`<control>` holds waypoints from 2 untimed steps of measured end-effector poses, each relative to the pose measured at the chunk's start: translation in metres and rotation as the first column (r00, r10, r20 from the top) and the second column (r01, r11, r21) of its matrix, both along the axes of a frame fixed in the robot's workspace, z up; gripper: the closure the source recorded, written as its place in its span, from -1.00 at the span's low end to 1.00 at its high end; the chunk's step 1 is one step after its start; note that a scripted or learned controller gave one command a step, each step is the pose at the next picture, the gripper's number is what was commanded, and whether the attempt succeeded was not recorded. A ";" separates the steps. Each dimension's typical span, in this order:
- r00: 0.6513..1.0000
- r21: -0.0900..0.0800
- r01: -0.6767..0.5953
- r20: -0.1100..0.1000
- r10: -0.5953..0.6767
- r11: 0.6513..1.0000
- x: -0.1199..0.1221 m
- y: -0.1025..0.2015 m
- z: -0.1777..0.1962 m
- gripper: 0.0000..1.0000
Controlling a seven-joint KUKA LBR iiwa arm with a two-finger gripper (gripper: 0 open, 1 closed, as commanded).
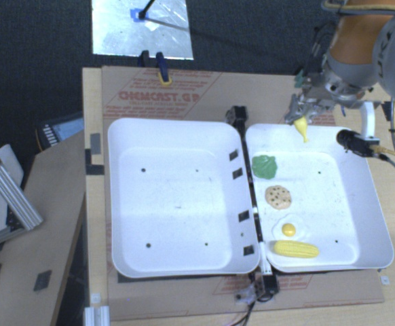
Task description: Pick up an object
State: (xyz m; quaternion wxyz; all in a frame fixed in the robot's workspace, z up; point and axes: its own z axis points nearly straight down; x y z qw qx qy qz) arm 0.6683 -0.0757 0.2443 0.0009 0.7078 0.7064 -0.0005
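Left bin (pixel 174 195): nothing to lift. Right bin (pixel 360 209) carries a green piece (pixel 265 166), cookie (pixel 278 196), egg (pixel 289 230) and corn (pixel 295 250) along its left side. Far right, the tool (pixel 302 117) is raised, clamped on a yellow piece (pixel 301 130). Pickup appears achieved.

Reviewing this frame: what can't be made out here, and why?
- The gripper: a small yellow object hangs at its tip, but the fingers are too small and blurred to judge.
- The yellow object's identity: too small to tell.
- The arm: cut off by the top and right edges.
- The right bin's far rim: partly hidden behind the gripper.
- Print on the cardboard: too blurred to read fully.
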 end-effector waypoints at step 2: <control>1.000 0.002 -0.006 0.003 0.006 1.000 0.001 0.028 0.008 1.00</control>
